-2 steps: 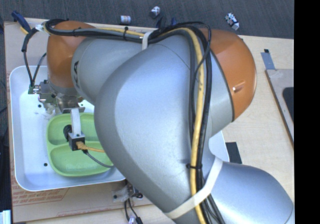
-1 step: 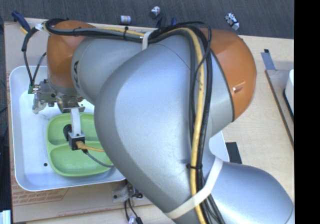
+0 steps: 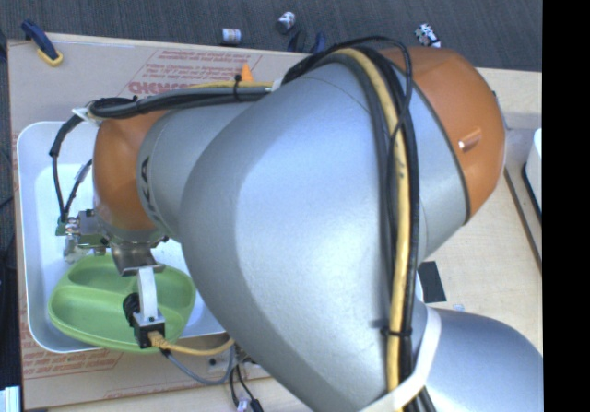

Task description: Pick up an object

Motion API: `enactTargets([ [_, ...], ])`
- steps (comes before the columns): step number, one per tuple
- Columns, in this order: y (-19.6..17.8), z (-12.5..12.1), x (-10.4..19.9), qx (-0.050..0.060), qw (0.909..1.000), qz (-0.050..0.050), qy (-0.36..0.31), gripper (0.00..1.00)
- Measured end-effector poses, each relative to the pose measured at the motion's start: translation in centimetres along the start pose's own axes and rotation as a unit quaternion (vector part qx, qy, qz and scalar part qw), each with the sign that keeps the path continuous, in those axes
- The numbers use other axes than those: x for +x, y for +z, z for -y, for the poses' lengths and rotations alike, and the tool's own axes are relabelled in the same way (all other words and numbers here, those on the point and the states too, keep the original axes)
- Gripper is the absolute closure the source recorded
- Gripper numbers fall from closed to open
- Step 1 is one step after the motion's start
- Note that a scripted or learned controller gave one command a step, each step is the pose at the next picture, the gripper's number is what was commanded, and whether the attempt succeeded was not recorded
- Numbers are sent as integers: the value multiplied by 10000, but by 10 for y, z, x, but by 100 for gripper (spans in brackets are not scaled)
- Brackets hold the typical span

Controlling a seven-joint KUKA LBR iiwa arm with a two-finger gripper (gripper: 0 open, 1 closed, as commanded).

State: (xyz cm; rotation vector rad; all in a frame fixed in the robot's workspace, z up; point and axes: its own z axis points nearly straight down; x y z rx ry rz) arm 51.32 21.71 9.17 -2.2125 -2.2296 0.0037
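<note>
The left white bin (image 3: 26,217) wraps around the green bowl (image 3: 78,309). Its wall runs just to the left of the bowl and its rounded corner sits just below it. The green bowl is the only loose thing I can make out, so I take it as the object to pick. It lies shallow and mouth-up, with its rim bare on the left and near sides.

Directly above the bowl's right half hangs the gripper (image 3: 118,253), pointing down from the orange band (image 3: 115,170). Wrist hardware covers its tip, so I cannot tell how wide the claw stands or whether it has hold of anything. Nothing shows the bowl raised off the bin floor. To the right of the bowl, the grey arm (image 3: 304,235) hides what lies beyond.

By my reading, the step in hand is closing on the bowl. A shallow bowl offers only its rim, so the claw should straddle the rim across its thickness, near the bowl's right side where the gripper already is. It should come down squarely, not at a slant. Pressing on the sloped inner face would likely skate the bowl leftward against the bin wall or tip it. A rim grasp is off-centre, so the bowl will probably sag on its free side. The lift should go straight up and gently.
</note>
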Motion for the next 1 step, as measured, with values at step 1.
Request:
enactTargets([
  [1, -11, -1, 0, -7, 10000, 3, -29, 100],
])
